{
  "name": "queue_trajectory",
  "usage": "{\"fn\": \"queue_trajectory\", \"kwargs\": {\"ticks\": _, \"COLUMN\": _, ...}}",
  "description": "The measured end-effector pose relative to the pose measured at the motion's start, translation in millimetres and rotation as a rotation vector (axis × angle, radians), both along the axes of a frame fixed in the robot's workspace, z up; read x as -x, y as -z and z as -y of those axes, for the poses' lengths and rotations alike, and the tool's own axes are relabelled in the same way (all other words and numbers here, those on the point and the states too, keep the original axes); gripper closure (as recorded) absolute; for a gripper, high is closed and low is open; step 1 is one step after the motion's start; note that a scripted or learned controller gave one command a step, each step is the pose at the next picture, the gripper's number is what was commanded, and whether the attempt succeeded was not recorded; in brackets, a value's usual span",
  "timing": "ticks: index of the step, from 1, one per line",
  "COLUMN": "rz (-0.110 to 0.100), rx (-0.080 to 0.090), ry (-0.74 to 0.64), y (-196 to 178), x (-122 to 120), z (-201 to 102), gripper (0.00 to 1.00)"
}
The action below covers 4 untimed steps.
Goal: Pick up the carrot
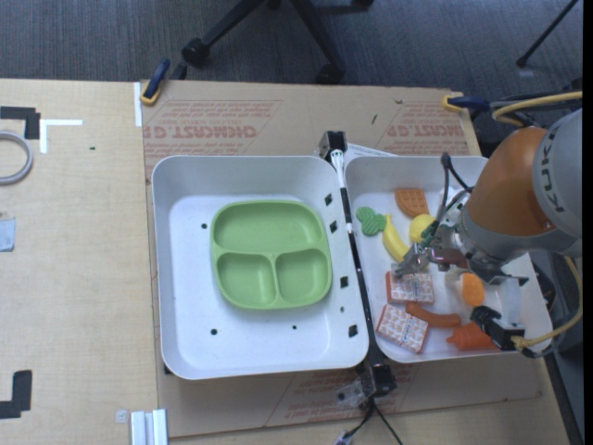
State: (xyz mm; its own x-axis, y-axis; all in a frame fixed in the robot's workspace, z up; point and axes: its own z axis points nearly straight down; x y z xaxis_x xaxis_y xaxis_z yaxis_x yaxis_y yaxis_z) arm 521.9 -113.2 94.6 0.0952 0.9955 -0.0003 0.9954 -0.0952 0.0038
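You have the bench (74,276) across the whole frame, with a cardboard sheet (241,123) under two white bins in the middle. The left bin (176,276) carries a green divided plate (271,254) at the frame's centre, and the right bin (371,170) at centre right holds the toy food. The arm (523,193) comes in from the right edge, its orange band bulking over the bin's right side, and the gripper (414,262) sits low among the items near the bin's middle. Whether its pincer is spread or closed you cannot tell from here; the metal tip is too cluttered against the objects beneath it. Your carrot (471,339) looks to be the orange piece in the lower right corner of the right bin, just beside a reddish sausage (432,316) and well below the tip. An orange block (473,290) lies between, near the wrist. Two patterned cracker packets (404,326) lie by the tip, with a yellow banana (394,239), a green piece (370,221) and a waffle-like square (410,200) toward the top. Your risk, as I judge it: the tip is over the packets, not the carrot, so a close here would grab the wrong thing, and the carrot's place against the bin wall and sausage leaves little room for a clean approach.
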Motion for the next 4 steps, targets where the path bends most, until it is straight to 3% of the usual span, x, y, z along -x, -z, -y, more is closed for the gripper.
{"fn": "queue_trajectory", "kwargs": {"ticks": 1, "rz": -0.002, "rx": 0.0, "ry": -0.144, "y": -41, "x": 44, "z": 68, "gripper": 0.0}}
{"fn": "queue_trajectory", "kwargs": {"ticks": 2, "rz": 0.002, "rx": 0.004, "ry": -0.415, "y": -1, "x": -4, "z": 41, "gripper": 0.0}}
{"fn": "queue_trajectory", "kwargs": {"ticks": 3, "rz": 0.006, "rx": 0.004, "ry": -0.413, "y": -11, "x": -5, "z": 40, "gripper": 1.0}}
{"fn": "queue_trajectory", "kwargs": {"ticks": 4, "rz": 0.006, "rx": 0.004, "ry": -0.413, "y": -11, "x": -5, "z": 40, "gripper": 0.0}}
